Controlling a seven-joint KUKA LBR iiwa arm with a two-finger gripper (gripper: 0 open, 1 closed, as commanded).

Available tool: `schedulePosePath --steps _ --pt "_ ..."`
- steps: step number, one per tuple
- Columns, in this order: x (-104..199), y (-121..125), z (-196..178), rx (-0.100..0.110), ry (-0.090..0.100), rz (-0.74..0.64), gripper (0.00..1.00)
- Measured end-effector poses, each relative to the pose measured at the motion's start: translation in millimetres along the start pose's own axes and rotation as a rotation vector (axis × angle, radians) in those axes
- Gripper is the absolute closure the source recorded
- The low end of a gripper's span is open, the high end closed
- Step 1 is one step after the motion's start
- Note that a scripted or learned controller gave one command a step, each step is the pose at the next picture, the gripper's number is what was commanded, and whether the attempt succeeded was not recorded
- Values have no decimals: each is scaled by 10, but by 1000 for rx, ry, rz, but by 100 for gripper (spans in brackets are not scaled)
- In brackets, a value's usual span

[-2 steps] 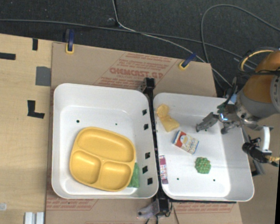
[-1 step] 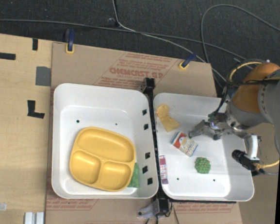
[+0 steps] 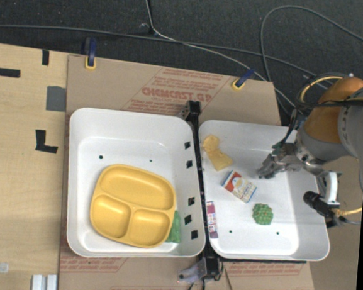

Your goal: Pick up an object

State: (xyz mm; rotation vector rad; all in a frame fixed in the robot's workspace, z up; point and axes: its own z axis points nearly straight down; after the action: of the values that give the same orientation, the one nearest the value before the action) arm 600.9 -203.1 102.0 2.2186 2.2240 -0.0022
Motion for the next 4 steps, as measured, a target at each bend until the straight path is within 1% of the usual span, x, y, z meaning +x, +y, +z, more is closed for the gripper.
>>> schedulePosePath --steps 1,2,3,4 --pt "29 104 -500 -4 0 1 100" --pt "-34 103 -949 -4 -1 1 100" --pt "-33 114 -1375 -5 -1 1 100" --pt "601 108 -1348 0 2 -4 100"
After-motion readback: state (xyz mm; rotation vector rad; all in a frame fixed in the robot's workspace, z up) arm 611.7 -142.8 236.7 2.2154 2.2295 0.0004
